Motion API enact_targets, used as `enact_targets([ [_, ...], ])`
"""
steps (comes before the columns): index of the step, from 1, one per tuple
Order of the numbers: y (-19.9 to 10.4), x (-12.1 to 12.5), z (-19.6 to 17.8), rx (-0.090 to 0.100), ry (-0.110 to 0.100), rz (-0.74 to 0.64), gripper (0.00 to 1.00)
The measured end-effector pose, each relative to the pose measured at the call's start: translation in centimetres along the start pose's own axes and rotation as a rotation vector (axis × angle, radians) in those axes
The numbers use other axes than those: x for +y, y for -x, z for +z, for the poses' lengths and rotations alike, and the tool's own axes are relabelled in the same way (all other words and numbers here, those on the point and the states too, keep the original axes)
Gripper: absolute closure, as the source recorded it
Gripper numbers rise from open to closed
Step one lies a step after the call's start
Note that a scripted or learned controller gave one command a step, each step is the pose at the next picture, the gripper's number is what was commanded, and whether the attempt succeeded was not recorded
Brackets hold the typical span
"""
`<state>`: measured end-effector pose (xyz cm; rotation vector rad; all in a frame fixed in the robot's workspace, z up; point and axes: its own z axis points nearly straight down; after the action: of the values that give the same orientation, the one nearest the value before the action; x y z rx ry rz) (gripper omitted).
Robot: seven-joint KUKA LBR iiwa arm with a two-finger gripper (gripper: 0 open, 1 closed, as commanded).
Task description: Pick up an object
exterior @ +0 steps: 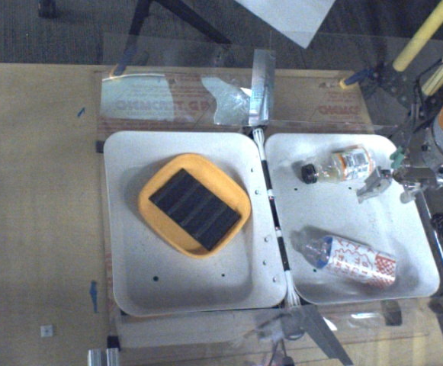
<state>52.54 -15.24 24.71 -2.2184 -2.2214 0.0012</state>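
Stock as I read it from my station:

- White bins: two, side by side on the worktop [38, 204]. Right bin [358, 288]; left bin [130, 280].
- Pincer [389, 183]: one, hanging over the right bin near its right wall. I make out two pale metal fingers spread apart with nothing between them, so it stands open and unloaded. The arm behind it is cut off by the frame edge.
- Small clear bottle [343, 165]: one, lying on its side just left of the pincer, slightly farther from me, black cap pointing away from the pincer. It carries an orange-and-white label; the print is too small to read.
- Plastic bottle [351, 258]: one, lying on its side nearer to me than the pincer and a little left, apart from it. White wrap with red pattern, blue near the neck; I can read no lettering.
- Yellow tray-like object [194, 204]: one, in the left bin, well left of the pincer, with a dark ribbed panel on top.
- Clear sheet beyond the bins: reddish lettering shows through it, reversed and illegible.
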Motion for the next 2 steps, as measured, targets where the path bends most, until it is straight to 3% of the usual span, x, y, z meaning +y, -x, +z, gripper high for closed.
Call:
enact_targets([
  [1, -5.8, 5.0, 13.7, 0.0, 0.0, 0.115, 0.0],
  [2, -2.5, 11.6, 16.4, 0.02, -0.059, -0.105, 0.0],
])
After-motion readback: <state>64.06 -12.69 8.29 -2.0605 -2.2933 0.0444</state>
